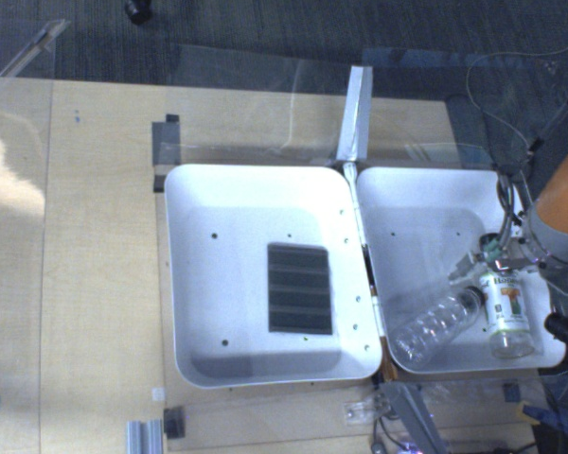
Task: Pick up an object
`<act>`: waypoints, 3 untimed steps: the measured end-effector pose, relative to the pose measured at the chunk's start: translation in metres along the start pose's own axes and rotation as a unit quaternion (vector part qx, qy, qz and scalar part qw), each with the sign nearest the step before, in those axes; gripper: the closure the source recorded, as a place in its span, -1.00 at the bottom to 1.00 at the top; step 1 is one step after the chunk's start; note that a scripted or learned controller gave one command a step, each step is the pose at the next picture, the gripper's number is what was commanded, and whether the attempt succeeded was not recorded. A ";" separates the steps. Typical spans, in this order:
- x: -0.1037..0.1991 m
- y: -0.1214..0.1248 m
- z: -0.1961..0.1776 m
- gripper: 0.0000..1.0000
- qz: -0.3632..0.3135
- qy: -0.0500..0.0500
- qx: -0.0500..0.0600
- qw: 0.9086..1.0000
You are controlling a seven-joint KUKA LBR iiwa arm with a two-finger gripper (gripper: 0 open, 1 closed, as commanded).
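Observation:
A dark ribbed rectangular pad lies flat in the left bin. In the right bin a clear plastic bottle lies on its side, its dark cap pointing up-right. Beside it, to the right, lies a small white bottle with a green and orange label. My gripper reaches in from the right edge and hovers low over the bin's right side, just above the white bottle's top end and near the clear bottle's cap. Nothing is seen lifted off the bin floor.
The orange band and grey body of the arm cover the right bin's far right corner. Cables trail behind the bins. A metal divider post stands between the bins at the back.

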State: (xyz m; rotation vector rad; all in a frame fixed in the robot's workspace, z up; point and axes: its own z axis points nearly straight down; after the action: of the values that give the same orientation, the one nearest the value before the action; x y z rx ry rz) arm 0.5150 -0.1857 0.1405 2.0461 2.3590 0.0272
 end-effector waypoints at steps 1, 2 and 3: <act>-0.002 0.007 0.007 -1.00 -0.002 -0.001 -0.006 1.000; -0.003 0.010 0.008 -1.00 0.000 -0.002 -0.008 1.000; -0.004 0.009 0.009 -1.00 -0.011 -0.002 -0.009 1.000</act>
State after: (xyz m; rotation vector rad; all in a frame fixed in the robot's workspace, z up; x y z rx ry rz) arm 0.5250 -0.1880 0.1320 2.0097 2.3703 0.0426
